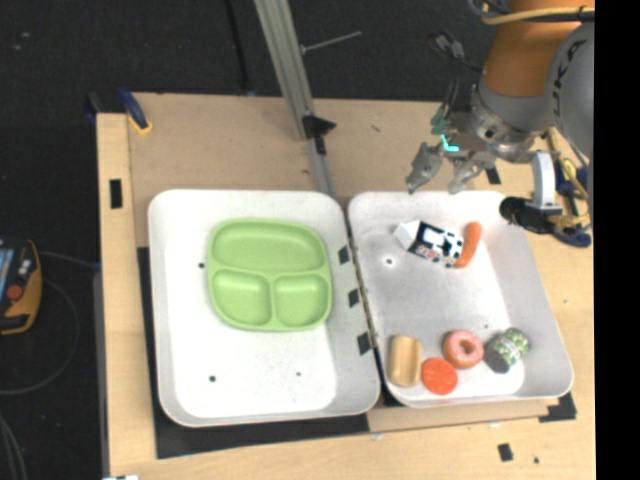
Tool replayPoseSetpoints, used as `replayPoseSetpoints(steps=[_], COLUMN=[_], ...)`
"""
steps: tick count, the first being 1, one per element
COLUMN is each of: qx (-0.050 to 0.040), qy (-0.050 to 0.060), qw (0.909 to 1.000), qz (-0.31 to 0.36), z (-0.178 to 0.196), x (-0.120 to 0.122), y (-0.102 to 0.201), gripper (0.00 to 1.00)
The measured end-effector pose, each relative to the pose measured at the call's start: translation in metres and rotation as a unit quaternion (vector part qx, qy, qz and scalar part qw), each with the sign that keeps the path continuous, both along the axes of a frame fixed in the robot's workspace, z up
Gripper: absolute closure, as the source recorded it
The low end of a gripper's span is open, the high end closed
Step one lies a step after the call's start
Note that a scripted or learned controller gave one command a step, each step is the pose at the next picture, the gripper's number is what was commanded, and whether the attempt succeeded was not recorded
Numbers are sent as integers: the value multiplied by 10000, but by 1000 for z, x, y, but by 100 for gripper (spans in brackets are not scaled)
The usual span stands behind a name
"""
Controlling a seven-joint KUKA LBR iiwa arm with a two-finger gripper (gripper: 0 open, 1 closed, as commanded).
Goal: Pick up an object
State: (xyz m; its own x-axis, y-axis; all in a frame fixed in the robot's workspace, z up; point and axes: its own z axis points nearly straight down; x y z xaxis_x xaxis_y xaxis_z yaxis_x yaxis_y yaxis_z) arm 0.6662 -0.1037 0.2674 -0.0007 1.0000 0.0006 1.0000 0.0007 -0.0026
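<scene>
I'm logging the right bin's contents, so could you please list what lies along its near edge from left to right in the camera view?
Tan cylinder → orange-red ball → pink doughnut → green-and-grey speckled object.

Table: a light tan board [230,138], squarish, with its bare top showing along the far edge and the left side.
Table marks: small black tape patches [116,194] on the left margin and more near the front right corner.
Under the bins: a black mat [260,430] shows along the front and left edges.
Clamp: a blue and yellow clamp [134,113] grips the far left corner.
Post: a grey metal rail [285,53] slants up from the table's far edge.
Floor: dark, almost black [120,28], with cables [50,368] trailing on the left.
Left edge: an orange and black device [18,286] lies on the floor.
Light: even, from above, soft shadows.
</scene>
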Motion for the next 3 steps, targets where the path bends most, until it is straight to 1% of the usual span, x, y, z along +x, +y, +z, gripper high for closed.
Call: replayPoseSetpoints(steps=[1,2,3], qx=[-2,-11,-13], qy=[-24,5,-2], qw=[10000,10000,10000], qz=[2,-6,-12], z=[3,-60,-103], x=[1,0,3], y=[0,-4,-10], gripper=[0,0,0])
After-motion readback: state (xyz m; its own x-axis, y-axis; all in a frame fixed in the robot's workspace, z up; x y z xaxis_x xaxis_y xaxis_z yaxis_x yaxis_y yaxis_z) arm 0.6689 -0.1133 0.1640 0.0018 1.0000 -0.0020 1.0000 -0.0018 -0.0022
